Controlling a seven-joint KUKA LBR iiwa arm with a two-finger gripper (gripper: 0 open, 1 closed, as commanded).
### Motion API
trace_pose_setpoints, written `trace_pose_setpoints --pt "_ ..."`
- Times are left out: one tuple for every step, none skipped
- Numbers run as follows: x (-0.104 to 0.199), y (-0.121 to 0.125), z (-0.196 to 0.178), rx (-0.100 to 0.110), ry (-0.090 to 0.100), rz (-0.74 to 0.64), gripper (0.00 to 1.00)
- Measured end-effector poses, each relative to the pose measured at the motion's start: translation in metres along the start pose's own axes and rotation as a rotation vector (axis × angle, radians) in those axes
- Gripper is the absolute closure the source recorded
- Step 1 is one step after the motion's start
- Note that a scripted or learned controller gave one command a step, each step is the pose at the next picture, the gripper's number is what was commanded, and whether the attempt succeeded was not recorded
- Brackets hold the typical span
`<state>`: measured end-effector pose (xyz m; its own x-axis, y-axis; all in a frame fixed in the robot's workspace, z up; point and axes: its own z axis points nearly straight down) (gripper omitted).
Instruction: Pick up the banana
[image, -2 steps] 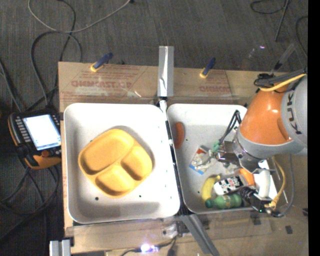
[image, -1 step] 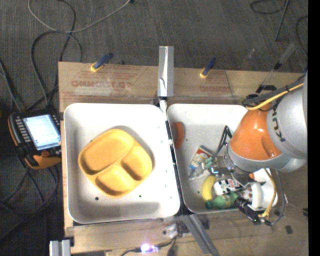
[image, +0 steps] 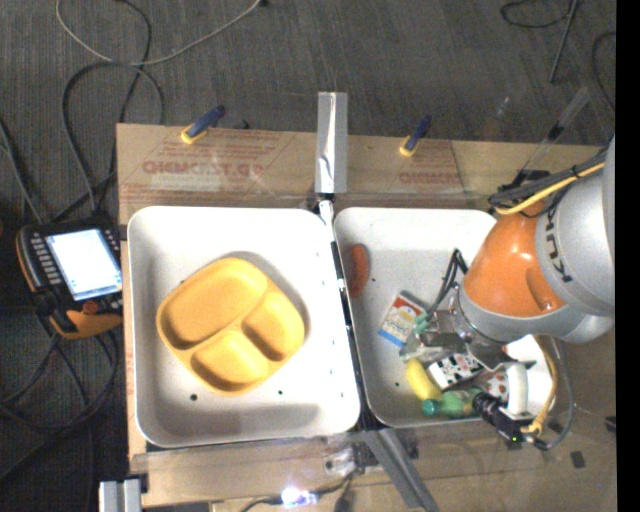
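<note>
Camera view, gripper (image: 440, 352) low over banana (image: 418, 379), right bin (image: 400, 232)

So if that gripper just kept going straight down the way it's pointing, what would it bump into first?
Probably the yellow banana lying in the right bin, directly under the gripper. Depth is hard to judge from above, and the small carton lies close beside it.

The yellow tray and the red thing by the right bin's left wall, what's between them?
In the camera view, between the yellow tray and the red thing lie bare left-bin floor and the two bins' adjoining walls.
</note>
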<state>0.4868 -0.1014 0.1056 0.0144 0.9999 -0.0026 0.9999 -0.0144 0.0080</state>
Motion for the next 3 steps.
trace_pose_setpoints --pt "-0.025 -0.003 -0.032 0.012 0.005 -0.298 1.00" --pt "0.030 0.034 -0.104 0.011 0.004 -0.278 1.00" --pt "0.030 0.034 -0.103 0.011 0.004 -0.278 0.00"
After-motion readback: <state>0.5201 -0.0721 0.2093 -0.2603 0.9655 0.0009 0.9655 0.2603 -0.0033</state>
